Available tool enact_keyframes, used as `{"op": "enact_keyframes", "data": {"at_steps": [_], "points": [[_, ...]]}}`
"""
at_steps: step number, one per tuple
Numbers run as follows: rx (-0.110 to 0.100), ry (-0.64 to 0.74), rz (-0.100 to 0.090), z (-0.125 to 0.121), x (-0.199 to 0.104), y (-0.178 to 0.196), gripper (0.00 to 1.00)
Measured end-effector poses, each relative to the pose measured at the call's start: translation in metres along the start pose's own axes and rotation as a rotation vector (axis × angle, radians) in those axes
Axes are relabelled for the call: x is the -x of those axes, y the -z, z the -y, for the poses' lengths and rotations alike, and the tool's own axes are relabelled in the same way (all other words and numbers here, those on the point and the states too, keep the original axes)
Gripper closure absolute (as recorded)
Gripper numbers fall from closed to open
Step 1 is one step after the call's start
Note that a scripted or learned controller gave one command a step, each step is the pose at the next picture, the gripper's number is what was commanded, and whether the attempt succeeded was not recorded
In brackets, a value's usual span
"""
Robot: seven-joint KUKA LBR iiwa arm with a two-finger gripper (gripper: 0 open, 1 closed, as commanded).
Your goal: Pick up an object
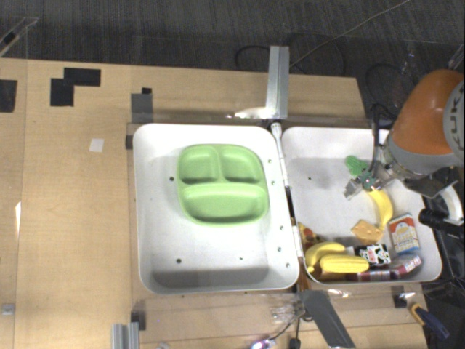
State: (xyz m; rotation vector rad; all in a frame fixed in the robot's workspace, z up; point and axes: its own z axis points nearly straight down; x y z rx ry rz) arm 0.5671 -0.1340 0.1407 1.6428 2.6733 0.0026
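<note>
Grey metal and an orange band mark the arm [429, 126], which reaches in over the right edge of the right white bin [320, 195]; its wrist bends downward and toward the bin's middle, ending in the two-finger gripper [361, 184] low over the bin floor; whether the gripper is spread or pressed together cannot be told, and nothing can be seen pinched in it.

Just beside the gripper tip lies a curved yellow banana [380, 206], its upper end touching or nearly touching the tip, its body running toward the bin's near edge; a small green object [355, 164] sits just above the gripper, toward the far edge.

Along the near edge of the right bin a cluster lies packed together: a tan wedge-shaped piece [368, 230] below the banana; a red-and-white carton [402, 235] toward the right edge; a second yellow banana-like toy [333, 259] at the near left corner; a small black-and-white patterned box [375, 254] beside it; a dark reddish stick-shaped item [392, 270] against the near wall.

Pale green plastic, a three-compartment tray [221, 182], lies flat in the far half of the left white bin [156, 217], well apart from the arm; both bins rest side by side on the wooden bench [65, 217].
</note>
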Motion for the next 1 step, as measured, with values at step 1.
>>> {"op": "enact_keyframes", "data": {"at_steps": [1], "points": [[-0.003, -0.366, -0.001, -0.0245, 0.0232, -0.0369, 1.0]]}}
